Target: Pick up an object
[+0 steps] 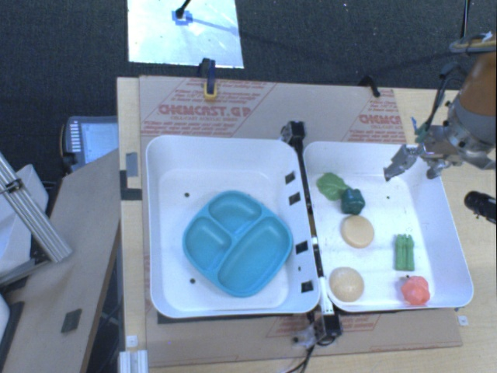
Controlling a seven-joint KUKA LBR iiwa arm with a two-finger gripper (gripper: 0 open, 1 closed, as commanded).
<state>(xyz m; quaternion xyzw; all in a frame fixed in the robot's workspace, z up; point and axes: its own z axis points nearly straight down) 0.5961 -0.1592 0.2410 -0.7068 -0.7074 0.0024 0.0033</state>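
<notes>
The gripper (408,162) hangs over the far right part of the right bin (450,231), holding nothing, and whether it is open or closed cannot be told. The nearest pickable things, a green leafy piece (331,184) touching a dark teal lump (352,201), lie to the gripper's left and slightly nearer the camera, with a tan disc (358,231), a green ridged block (404,252), a pale round piece (346,284) and a pink lump (415,290) farther toward the bin's near edge. The gripper's tip is small and blurred against the white bin, the arm is cut off at the right, and the blue divided plate (237,243) sits alone in the left bin (167,169).
</notes>
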